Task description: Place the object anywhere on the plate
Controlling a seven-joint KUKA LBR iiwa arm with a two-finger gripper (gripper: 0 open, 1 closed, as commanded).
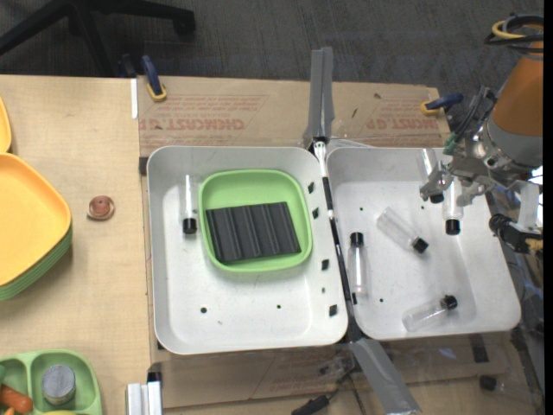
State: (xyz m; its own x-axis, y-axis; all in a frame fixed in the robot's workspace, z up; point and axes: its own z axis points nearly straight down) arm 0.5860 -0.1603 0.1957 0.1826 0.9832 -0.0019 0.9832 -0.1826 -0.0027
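Toward the right edge of the frame, the grey arm with its orange band (521, 102) reaches over the right white bin (484, 318), and its pincer (443, 207) hangs above the bin's upper right part with both fingers pointing down; the two dark fingertips (452, 226) stand a little apart with bare bin floor between them, so the pincer is narrowly open and grips nothing. Below and left of it a clear vial with a black cap (403, 231) lies tilted on the bin floor. A second clear vial (429, 312) lies near the bin's lower edge, and a third vial (356, 262) lies upright in the frame along the bin's left wall. At the centre of the frame the left white bin (173, 318) bears a green plate (255, 220) with a dark ribbed block (253, 232) on it, and a thin vial (188, 206) lies just left of the plate. On the bench (78, 318) at far left lie yellow plates (26, 223).
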